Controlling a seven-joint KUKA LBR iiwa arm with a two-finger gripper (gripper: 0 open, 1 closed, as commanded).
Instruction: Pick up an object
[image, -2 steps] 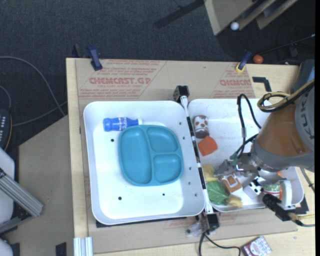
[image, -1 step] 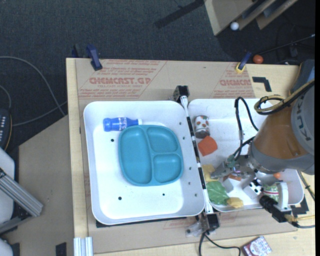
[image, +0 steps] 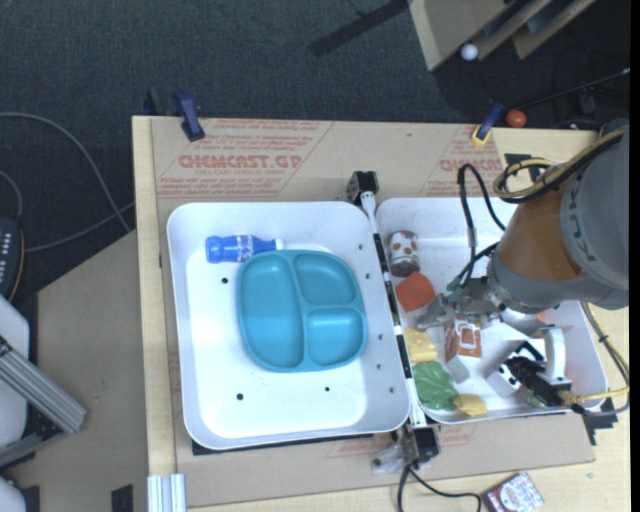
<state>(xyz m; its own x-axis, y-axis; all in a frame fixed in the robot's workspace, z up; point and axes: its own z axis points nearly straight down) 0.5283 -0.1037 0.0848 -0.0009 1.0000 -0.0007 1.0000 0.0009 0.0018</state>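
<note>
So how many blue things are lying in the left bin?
2. A blue divided plate lies in the middle of the left bin, and a small blue bottle lies on its side by the plate's upper left edge. Nothing there looks hidden.

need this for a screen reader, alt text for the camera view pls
A grey and orange robot arm reaches its gripper down among small objects in the right bin. The left bin holds a blue divided plate and a blue bottle.
</note>
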